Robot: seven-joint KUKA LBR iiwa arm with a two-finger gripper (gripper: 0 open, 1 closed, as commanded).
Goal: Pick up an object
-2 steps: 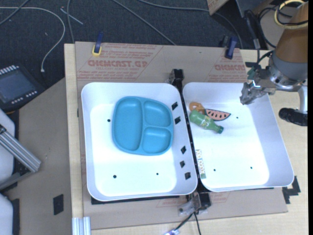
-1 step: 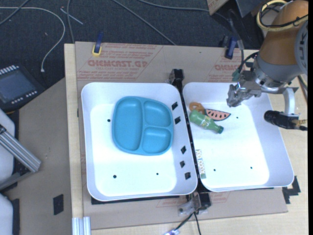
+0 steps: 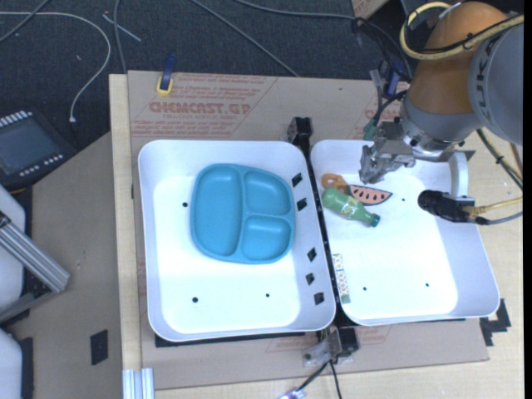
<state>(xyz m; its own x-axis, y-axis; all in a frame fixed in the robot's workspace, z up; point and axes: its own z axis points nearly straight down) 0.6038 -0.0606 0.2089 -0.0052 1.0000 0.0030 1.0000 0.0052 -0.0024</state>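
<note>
A robot arm's end effector [image 3: 371,170], its grip state impossible to tell, hovers in the right bin [image 3: 416,289] just above a watermelon slice [image 3: 369,194] and green bottle [image 3: 349,206]; lowering squarely over one seems wisest.

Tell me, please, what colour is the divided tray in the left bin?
The divided tray is light blue, seen clearly in the camera view.

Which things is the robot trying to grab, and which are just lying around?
For the job:
tool, above the right bin
green bottle
watermelon slice
small orange piece

Just lying around:
blue divided plate in the left bin
cables
cardboard sheet
</note>
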